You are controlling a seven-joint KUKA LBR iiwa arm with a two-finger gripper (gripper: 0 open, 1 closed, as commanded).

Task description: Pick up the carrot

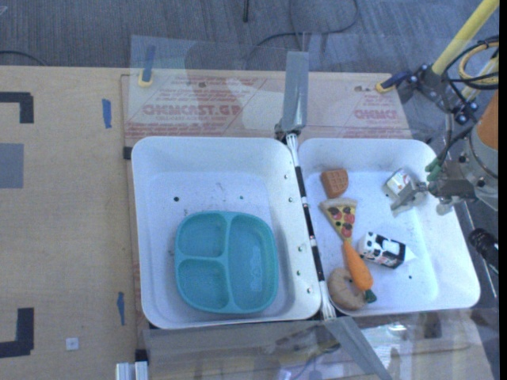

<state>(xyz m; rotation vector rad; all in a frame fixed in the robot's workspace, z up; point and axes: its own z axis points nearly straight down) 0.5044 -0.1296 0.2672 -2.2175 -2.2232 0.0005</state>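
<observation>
Camera view: you look down on a counter (63, 236) with two white bins side by side.
Left bin (158, 172): you see a blue-green plate (226, 262) with three parts lying flat in it.
Right bin (451, 267): you see the toys in here.
Carrot (357, 268): it is orange with a green end, and it lies near the front of the right bin, close to the wall between the bins. Its green end touches a tan donut (344, 289).
Pizza slice (341, 215): it lies just behind the carrot, with its tip pointing at the carrot.
Brown block (335, 182): it sits behind the pizza slice.
Black and white toy (382, 249): it lies just to the right of the carrot.
Silver thing (398, 184): it sits near the back right, beside the gripper.
Gripper (405, 199): it is low over the right side of the right bin, well apart from the carrot. You cannot tell if it is wide or narrow.
</observation>
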